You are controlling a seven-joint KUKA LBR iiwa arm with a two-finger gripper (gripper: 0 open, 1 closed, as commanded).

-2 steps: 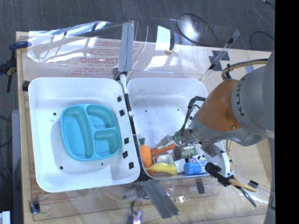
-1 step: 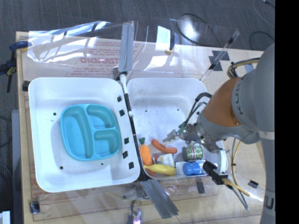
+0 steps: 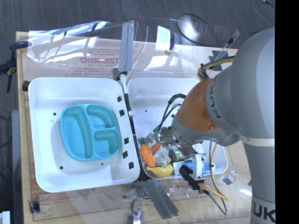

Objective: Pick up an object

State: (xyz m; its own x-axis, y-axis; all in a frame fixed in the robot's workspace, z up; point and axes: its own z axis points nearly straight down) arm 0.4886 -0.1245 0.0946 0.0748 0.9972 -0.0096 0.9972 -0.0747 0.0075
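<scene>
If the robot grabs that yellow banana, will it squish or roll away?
The banana is probably a hard toy, so it likely won't squish. Its curved, smooth skin could slip between the fingers. It lies wedged in the right bin's corner beside the orange carrot, so it probably won't roll far.

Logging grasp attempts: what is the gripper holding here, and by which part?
Cannot be told. The gripper is down among the carrot, banana and other items in the right bin.

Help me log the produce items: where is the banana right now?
The banana lies in the right bin, at its near left corner by the divider, just in front of the carrot and below the arm's wrist.
</scene>
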